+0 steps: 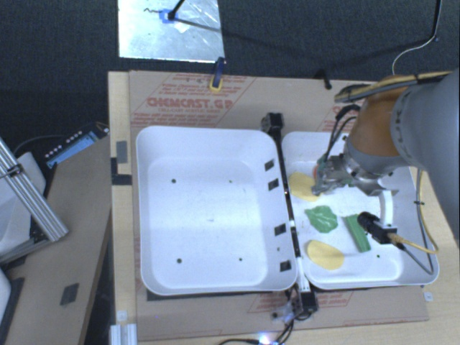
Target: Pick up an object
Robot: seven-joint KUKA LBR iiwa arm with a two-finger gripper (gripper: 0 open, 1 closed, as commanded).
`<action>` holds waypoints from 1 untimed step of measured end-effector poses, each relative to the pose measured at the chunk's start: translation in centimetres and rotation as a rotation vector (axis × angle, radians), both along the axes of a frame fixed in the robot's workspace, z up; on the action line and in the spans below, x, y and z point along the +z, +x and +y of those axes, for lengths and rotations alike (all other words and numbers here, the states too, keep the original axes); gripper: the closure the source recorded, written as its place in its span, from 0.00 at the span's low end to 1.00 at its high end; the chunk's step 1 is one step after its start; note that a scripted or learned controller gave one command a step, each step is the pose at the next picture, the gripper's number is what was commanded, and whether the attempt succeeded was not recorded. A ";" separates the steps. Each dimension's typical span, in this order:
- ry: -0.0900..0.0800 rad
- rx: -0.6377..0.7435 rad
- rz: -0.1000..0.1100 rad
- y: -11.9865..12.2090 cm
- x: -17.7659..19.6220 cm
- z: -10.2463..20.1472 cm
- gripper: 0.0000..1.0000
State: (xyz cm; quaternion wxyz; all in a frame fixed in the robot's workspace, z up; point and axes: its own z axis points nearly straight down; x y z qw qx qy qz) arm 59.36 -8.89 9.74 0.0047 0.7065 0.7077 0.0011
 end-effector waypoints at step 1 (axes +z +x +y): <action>0.003 0.006 -0.009 8.0 9.4 1.7 1.00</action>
